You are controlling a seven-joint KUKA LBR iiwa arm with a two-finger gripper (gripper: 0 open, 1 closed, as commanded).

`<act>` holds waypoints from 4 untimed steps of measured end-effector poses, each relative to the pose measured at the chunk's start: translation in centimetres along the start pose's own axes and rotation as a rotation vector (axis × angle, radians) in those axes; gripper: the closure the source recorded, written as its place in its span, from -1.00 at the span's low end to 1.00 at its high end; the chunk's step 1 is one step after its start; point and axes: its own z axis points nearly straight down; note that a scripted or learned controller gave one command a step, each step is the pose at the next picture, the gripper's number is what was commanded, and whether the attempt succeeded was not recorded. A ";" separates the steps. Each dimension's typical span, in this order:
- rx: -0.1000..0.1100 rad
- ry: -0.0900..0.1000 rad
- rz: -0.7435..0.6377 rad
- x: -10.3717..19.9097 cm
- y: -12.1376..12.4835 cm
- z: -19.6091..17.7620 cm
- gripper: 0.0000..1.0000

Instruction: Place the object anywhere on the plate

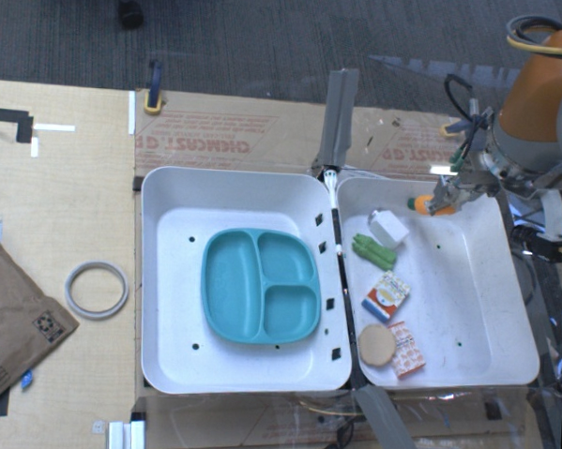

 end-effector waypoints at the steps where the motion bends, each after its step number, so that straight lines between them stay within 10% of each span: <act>1: 0.000 0.000 0.235 -7.0 -3.0 0.3 1.00; 4: 0.002 0.001 -0.202 18.0 -6.3 -0.2 1.00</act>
